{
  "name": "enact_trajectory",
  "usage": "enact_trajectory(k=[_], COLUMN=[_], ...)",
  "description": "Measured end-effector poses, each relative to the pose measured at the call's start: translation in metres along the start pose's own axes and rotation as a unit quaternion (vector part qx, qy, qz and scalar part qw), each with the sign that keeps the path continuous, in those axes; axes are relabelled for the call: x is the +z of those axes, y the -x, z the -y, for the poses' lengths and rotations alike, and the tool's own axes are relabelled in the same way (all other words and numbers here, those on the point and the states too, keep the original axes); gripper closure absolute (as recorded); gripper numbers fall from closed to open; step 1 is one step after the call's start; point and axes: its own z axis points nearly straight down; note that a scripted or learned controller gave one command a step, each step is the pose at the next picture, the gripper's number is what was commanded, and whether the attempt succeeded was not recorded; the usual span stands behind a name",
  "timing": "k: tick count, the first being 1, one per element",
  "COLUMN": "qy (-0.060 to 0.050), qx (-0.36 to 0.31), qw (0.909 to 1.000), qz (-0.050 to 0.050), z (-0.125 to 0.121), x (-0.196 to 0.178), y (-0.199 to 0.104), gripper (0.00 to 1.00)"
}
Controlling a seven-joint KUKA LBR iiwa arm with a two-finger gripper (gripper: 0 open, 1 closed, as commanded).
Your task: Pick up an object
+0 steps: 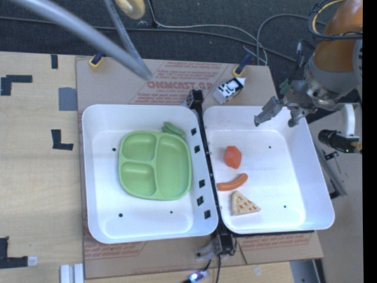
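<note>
While the green plate (155, 165) sits in the left bin (94, 175), we find tomato (233, 156), sausage (232, 183) and wedge (242, 205) untouched in the right bin (306, 175). Our gripper (279, 115) hovers spread and empty above its far rim; next we must descend.

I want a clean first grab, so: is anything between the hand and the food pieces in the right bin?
Nothing visible. The hand sits over the right bin's far rim; bare white floor separates it from the red piece, sausage and wedge.
</note>
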Motion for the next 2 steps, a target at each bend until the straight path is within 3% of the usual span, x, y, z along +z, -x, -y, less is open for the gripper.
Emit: enact_trajectory(k=[1,2], qy=[0.006,0.004], qx=[-0.002,-0.001], qw=[1.0,1.0], qz=[0.001,0.001], z=[-0.002,0.006], x=[-0.008,0.04], y=[0.0,0.0], gripper=[0.0,0.0])
